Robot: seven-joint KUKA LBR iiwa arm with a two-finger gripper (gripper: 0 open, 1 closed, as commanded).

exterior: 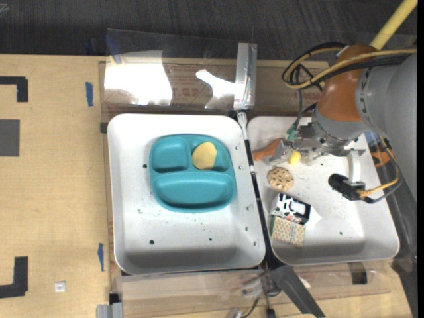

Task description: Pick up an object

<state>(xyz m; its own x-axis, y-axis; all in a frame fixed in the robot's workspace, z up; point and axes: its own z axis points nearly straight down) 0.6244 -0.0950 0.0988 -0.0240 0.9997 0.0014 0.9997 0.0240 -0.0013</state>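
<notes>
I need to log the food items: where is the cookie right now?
The cookie lies in the right bin, near its left wall, just above the patterned packet.

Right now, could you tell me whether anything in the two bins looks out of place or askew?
Nothing looks spilled or broken. The small patterned box in the right bin lies tilted, near the divider. In the left bin, the yellow ball sits in the teal tray.

A teal three-compartment plastic tray (192, 172) sits in the left white bin (126, 177), a yellow roundish lump (204, 155) in its two-o'clock compartment. The right white bin (371, 234) holds a speckled cookie (280, 176) and a patterned packet (291, 218).
</notes>
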